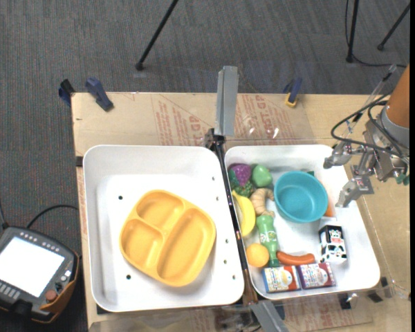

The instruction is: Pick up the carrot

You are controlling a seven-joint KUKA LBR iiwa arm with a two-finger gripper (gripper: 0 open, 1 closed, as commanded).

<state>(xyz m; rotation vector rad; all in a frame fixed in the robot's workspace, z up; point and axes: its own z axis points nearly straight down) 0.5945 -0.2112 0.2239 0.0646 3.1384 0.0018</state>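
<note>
Just below the fingers [340, 178], spread and empty, the orange plastic carrot [330, 211] peeks out, wedged against the round teal plastic bowl [301, 196]. Best drop straight down, straddle the carrot, avoid the bowl rim, close firmly.

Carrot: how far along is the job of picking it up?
Nothing looks done: the slim orange piece, probably the carrot, lies in the right white bin beside the round blue bowl. In hand: the gripper hangs near it, at the bin's right side. Left: descending, grasping, lifting.
</note>
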